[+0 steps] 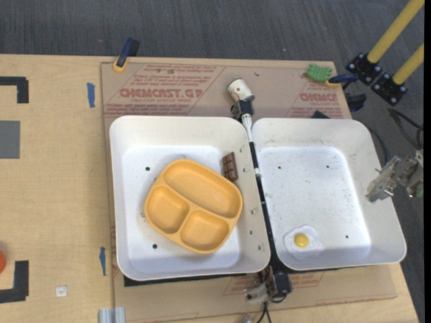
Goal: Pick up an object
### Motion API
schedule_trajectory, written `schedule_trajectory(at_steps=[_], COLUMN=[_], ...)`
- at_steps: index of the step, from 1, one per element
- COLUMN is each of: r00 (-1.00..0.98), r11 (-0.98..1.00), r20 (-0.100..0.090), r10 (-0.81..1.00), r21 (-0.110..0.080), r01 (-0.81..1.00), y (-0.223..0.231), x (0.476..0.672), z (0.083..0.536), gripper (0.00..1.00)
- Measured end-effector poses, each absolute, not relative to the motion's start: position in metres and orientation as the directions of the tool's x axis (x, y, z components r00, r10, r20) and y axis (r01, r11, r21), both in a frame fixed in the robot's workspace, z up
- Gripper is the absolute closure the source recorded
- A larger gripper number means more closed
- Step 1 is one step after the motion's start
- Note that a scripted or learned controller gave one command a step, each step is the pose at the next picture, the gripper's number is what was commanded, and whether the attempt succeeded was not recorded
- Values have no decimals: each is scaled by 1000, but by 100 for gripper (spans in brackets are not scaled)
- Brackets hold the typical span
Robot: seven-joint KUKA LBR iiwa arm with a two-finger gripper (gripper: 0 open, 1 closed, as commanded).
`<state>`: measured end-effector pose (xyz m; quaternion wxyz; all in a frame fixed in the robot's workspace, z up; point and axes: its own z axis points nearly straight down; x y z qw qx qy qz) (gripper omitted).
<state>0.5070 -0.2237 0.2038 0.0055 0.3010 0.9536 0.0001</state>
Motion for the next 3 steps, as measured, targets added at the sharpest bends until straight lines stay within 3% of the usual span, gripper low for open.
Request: schedule_trajectory(at_steps=[1,2,3], r00=[-1000,-925,-967], r11=[1000,925,967], r20=[-4,-5,-3], r10=[-22,-379,254], r21=[0,-2,1], r01=[-22,-379,254], y=[-223,-223,-150], x=[484,519,524], z=[216,177,187], gripper=[100,100,100])
